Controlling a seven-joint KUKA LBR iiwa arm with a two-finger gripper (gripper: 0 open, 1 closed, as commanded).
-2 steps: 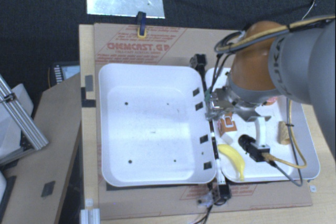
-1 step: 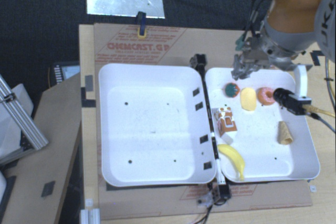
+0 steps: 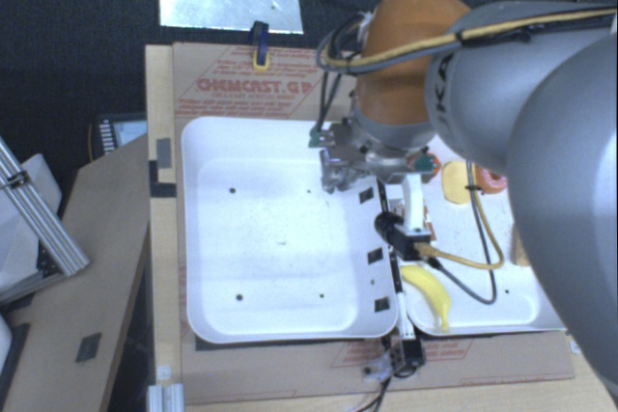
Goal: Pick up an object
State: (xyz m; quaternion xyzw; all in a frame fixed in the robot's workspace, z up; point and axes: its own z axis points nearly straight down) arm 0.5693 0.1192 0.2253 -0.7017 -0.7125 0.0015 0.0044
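Hanging over the seam between the two bins, the arm [image 3: 502, 101] has its wrist down near the top of the divider, with the gripper [image 3: 333, 171] just inside the left bin [image 3: 208, 236]. Whether the gripper is open or closed I cannot tell; it is small and partly lost under the wrist, and nothing shows in its grip.

The things to pick lie in the right bin [image 3: 512, 309]. A banana [image 3: 430, 292] rests near its front left corner, close beside the divider, and a yellow piece [image 3: 454, 180] with a pink ring [image 3: 492, 180] beside it sits toward the back, partly covered by the arm.

The left bin's floor near the gripper looks bare, so a grasp there would likely catch nothing. I judge the pick not yet made, and the banana the easiest target, though its nearness to the wall may crowd the gripper.
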